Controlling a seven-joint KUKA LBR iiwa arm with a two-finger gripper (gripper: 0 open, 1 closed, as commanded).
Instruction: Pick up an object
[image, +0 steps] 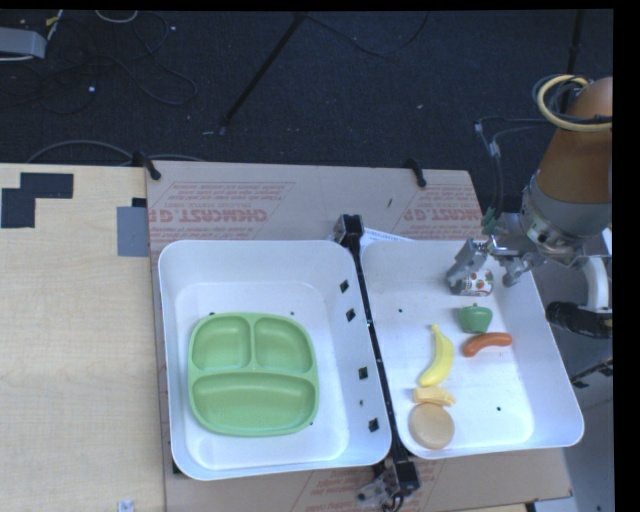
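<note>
Gripper (482, 268) hangs over the right bin's (560, 420) far edge around a small red-and-white object (479, 284); whether it grips is unclear. A loose pinch could drop it onto the green pepper (475, 318) beside it.

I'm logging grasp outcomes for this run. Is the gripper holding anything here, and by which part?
It cannot be told. The gripper sits over a small whitish, red-spotted object in the right bin, but no hold is visible.
</note>
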